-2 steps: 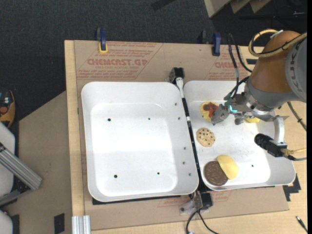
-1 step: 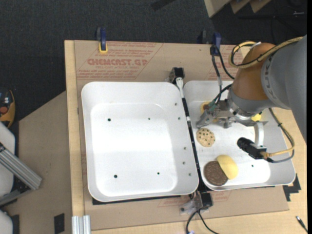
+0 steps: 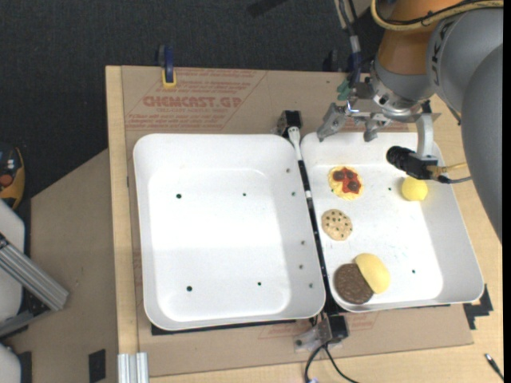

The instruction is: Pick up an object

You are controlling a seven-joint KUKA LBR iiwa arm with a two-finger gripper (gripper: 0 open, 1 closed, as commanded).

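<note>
We see the claw [image 3: 350, 129] open and empty above the right bin's [image 3: 447, 246] far edge, so nothing is picked yet.

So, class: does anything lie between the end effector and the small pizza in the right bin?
Nothing visible does. The end effector hangs over the right bin's far edge, and bare white floor separates it from the small pizza.
</note>
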